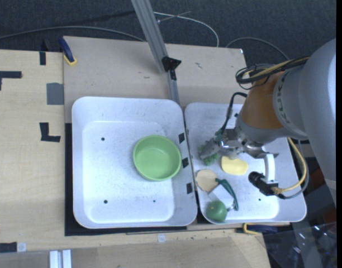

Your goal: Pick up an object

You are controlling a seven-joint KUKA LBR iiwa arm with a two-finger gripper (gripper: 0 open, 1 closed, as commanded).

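Yellow object smooth, rounded, just beside gripper; green bowl round

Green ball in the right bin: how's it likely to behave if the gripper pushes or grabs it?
The green ball looks round and smooth, so it would probably roll if nudged. It sits near the right bin front wall, which may stop it. Its curved surface could slip from two fingers unless squeezed centrally.

The grey arm reaches in from the right, its gripper lowered, seemingly pointing left.
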